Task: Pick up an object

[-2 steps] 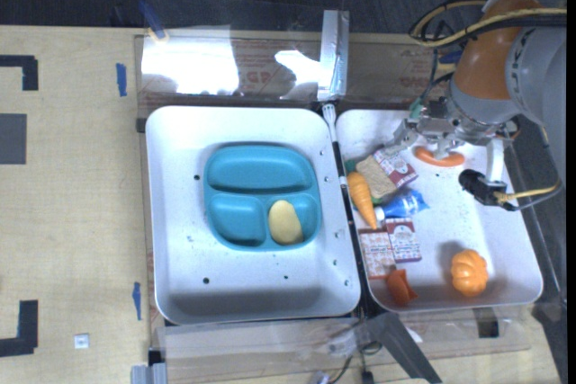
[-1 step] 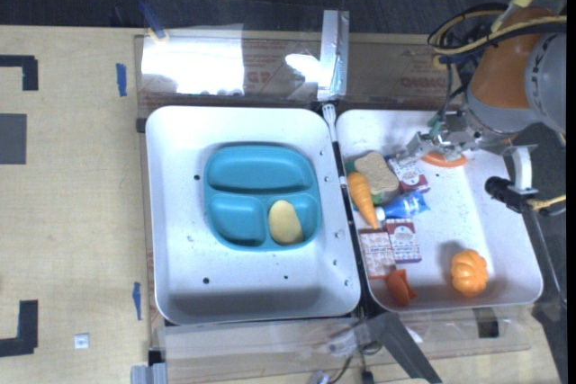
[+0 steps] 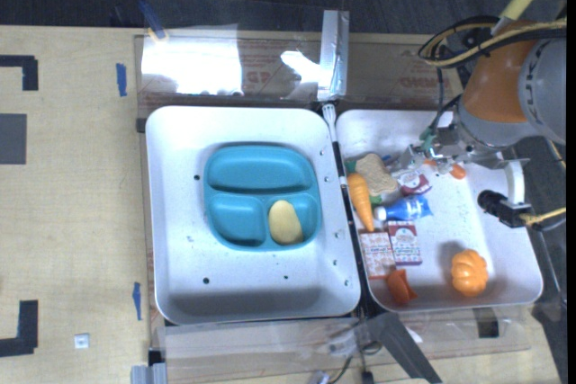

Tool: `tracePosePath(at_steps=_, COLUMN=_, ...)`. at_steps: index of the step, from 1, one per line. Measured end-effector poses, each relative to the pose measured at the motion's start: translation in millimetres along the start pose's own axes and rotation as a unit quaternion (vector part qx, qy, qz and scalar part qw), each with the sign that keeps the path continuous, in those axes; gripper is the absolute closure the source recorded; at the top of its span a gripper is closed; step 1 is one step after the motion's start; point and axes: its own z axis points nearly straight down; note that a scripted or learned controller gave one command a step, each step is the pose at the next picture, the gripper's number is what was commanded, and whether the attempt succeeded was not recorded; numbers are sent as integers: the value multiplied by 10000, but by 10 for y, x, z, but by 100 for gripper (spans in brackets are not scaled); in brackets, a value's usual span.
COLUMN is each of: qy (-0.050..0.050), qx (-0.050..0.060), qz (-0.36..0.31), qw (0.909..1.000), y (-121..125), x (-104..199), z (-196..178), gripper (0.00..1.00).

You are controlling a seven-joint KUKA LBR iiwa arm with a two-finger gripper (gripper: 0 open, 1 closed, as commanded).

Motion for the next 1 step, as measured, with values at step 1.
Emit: tracePosePath(at_steps=1, qy=12, qx=2, qz=-75, qw=10000, y=-23, x=7, z=2, gripper=0)
